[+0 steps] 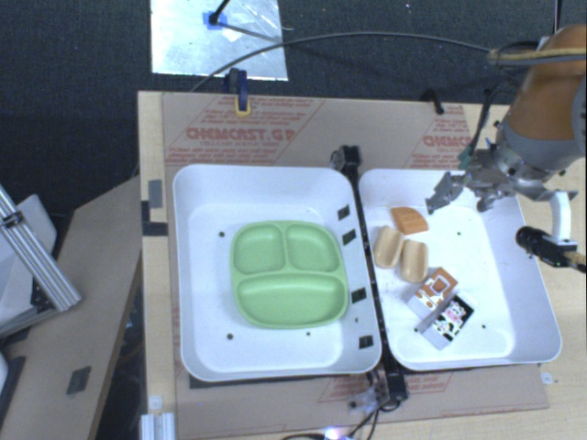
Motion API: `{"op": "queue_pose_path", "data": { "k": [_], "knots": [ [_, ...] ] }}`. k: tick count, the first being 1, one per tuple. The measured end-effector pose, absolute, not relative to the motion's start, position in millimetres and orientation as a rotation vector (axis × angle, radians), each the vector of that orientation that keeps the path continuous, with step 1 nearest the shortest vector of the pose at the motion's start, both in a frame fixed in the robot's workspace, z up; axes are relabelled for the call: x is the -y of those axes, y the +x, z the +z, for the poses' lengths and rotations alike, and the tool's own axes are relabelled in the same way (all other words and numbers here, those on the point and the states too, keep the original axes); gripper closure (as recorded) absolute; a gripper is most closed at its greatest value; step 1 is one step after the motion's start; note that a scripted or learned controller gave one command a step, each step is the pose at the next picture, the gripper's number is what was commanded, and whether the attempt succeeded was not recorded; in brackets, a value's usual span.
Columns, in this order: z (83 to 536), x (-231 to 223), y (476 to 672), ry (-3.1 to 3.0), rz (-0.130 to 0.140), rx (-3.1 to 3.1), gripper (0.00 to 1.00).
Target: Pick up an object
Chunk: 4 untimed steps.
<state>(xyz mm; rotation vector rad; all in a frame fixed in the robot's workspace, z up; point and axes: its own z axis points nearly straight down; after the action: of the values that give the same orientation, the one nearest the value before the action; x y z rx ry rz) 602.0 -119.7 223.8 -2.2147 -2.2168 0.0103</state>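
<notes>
- The gripper (pixel 447 193) hung over the far part of the right bin (pixel 527 333), its grey fingers pointing toward the bins' shared divider; whether the jaws were parted or closed could not be told from this view, and nothing showed between them.
- Just nearer the camera than the jaws and a little toward the divider lay an orange block (pixel 409 221), close to the tips but apart from them.
- Beyond that block from the jaws sat two tan rolls (pixel 401 252) side by side, touching each other, near the divider.
- Farther toward the near rim lay a small orange-and-white box (pixel 436 291), with a black-and-white printed packet (pixel 450 320) touching it on the near side; both were well apart from the jaws.
- Across the divider from the jaws, the left bin (pixel 206 255) held a green divided tray (pixel 289 274) with three compartments, lying flat in the middle.
- The grey arm (pixel 548 108) with its orange band rose behind the jaws at the right.
</notes>
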Motion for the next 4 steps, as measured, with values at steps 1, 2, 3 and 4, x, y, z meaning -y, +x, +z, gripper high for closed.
{"op": "queue_pose_path", "data": {
  "k": [1, 2, 3, 4],
  "knots": [
    [230.6, 119.5, 604.4, -2.219, -0.001, 2.226, 0.00],
    [188.6, 117.2, 602.0, -2.219, 0.001, 2.222, 0.00],
    [136.1, 116.6, 612.7, -2.219, 0.001, 2.224, 0.00],
    [87.3, 116.6, 614.6, -2.226, -0.006, 2.223, 0.00]
  ]
}}
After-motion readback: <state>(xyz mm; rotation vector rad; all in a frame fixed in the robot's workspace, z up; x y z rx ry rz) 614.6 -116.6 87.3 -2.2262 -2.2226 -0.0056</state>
